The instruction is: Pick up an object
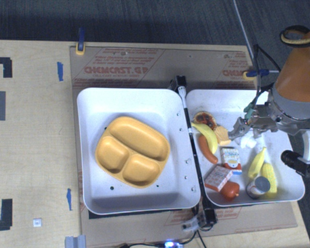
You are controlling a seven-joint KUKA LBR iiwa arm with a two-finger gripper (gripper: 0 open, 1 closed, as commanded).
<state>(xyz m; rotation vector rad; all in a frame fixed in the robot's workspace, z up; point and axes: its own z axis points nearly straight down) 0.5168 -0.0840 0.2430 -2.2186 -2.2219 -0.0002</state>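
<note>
Grey gripper [244, 127] hovers over the right bin [294, 192], nothing seen between its tips; cannot tell its state. Banana [208, 137] sits just left of it, carrot [206, 150] beyond. Approach step; next needs lowering onto one item.

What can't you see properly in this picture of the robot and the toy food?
- Gripper: its metal parts blur together in the camera view, so open or shut is unclear.
- Arm: cut off by the right edge.
- Small carton: label too small to read.
- Can: partly covered by the corn.
- Right bin: far corner hidden under the arm.
</note>
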